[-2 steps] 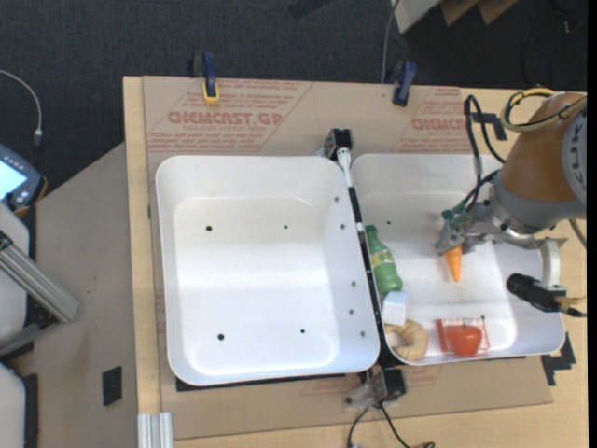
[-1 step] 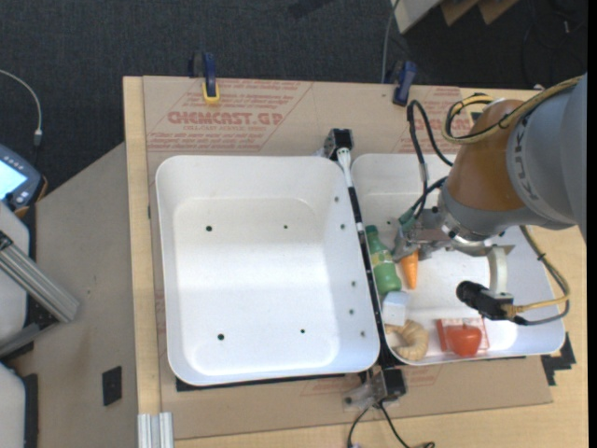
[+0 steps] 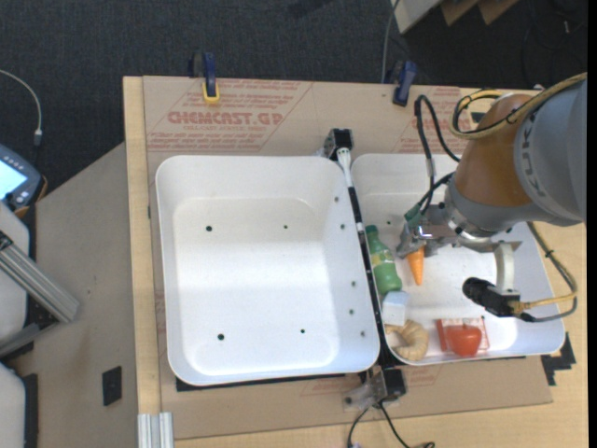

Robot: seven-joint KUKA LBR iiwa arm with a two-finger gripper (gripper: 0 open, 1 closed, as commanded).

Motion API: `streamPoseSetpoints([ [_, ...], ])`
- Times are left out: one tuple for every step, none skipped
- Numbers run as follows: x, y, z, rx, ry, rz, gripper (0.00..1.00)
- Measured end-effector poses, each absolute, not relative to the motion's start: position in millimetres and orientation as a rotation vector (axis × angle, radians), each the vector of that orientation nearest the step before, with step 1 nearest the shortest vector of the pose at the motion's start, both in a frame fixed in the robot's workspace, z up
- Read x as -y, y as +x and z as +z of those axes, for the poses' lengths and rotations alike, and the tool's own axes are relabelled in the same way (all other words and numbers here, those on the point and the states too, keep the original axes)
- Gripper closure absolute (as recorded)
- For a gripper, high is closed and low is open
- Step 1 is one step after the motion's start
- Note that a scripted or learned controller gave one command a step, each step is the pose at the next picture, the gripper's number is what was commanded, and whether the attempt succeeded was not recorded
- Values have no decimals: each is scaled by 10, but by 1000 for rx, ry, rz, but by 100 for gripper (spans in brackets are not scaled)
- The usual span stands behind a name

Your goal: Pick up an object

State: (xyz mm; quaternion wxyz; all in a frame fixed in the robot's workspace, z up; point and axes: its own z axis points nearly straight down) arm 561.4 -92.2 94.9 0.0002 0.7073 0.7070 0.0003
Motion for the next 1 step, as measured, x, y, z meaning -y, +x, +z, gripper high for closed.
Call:
streamPoseSetpoints([
  [345,5141,1895,-2226,2215,6,100],
])
